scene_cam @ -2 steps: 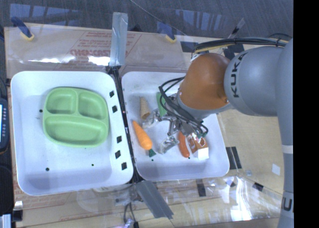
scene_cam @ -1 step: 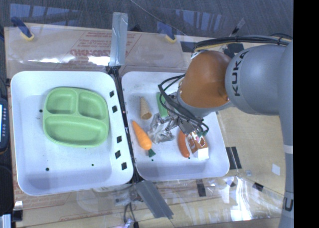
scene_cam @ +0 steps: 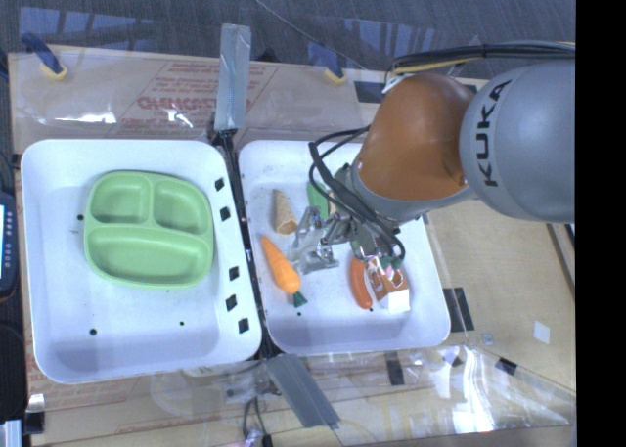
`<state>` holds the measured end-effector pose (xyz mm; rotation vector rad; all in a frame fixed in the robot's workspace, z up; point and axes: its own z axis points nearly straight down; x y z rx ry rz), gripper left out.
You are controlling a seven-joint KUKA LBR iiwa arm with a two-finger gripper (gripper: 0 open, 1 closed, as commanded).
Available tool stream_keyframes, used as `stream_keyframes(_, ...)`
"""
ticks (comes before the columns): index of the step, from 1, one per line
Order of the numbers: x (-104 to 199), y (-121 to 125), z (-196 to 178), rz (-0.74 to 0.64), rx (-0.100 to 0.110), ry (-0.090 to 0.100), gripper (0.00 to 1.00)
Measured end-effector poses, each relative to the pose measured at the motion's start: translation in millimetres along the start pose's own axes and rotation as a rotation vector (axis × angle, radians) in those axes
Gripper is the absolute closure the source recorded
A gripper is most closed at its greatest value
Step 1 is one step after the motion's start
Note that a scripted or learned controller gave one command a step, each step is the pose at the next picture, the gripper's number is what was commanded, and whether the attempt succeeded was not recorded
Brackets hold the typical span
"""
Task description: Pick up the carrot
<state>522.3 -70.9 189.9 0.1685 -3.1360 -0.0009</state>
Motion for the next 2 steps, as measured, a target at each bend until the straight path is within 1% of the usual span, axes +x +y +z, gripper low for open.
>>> stream_keyframes(1,-4.0,22.3,0.7,0.281,0.001,0.002,1.00)
stream_keyframes(2,36.0,88.4,-25.1,0.715,0.002,0.007,1.00)
